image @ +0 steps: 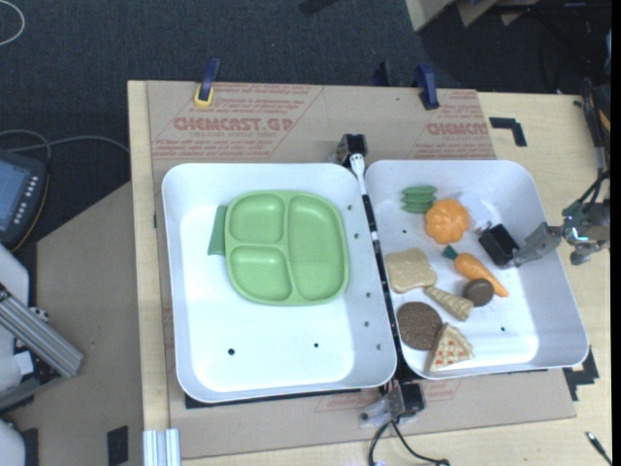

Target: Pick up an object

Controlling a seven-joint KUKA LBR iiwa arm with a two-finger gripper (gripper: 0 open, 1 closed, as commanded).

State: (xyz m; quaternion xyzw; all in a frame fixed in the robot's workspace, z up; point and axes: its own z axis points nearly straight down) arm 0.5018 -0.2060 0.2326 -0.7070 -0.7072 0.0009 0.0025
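The right white bin (543, 333) holds several toy foods. A green bean pod (419, 198) lies at the back, with an orange fruit (446, 220) just in front of it. A carrot (475, 271) lies near a small brown ball (477, 292). Further left are a bread slice (410, 270), a waffle cone (452, 303), a dark brown patty (418, 324) and a pizza slice (449, 349). My gripper (514, 246) reaches in from the right, low over the bin's right half, just right of the carrot's top and the orange fruit. Nothing is visibly held in it.
The left white bin (194, 289) holds a green divided plate (287, 247). A ridge where the bins meet (374, 260) runs between them. Clamps (205, 83) sit on the bench's back edge. Bare bin floor lies at the right bin's front right.
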